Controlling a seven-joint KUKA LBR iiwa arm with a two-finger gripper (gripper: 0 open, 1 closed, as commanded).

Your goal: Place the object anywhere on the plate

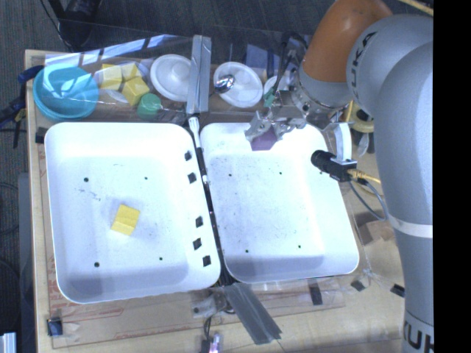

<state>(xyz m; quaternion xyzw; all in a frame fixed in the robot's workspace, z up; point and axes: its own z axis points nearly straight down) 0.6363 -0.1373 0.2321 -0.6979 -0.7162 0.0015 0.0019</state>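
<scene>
- Along the near edge of the wooden surface (132, 328): one grey metal bracket (250, 313) jutting out below the seam between the bins.
- Two shallow white plastic bins side by side, left bin (66, 271) and right bin (335, 259), meeting at a dark seam with a few small black clips.
- In the left bin, near its middle and towards the near-left: one small yellow cube-shaped block (126, 219), lying flat on the bin floor, well apart from the walls.
- On the right bin floor: faint dark speckling and a few small black dots.
- At the far rim of the right bin: one metal two-finger claw (274, 126) on the grey arm with the orange band (346, 31), reaching in from the right.
- Between the claw's fingers: one small purple block (263, 140), seemingly gripped, hanging just over the far edge of the right bin; fingers closed in around it.
- Just right of the right bin: one black cylindrical fitting (331, 164) with a cable.
- Beyond the bins, left to right on the far strip of the surface: one blue plastic bowl (65, 90); a cluster of about three pale yellow blocks (125, 81); one small green round cap (149, 104); one white round plate (174, 76); one second white round dish (239, 83) with a shiny metal piece on it.
- Between plate and dish: one upright grey divider bar (200, 72).
</scene>
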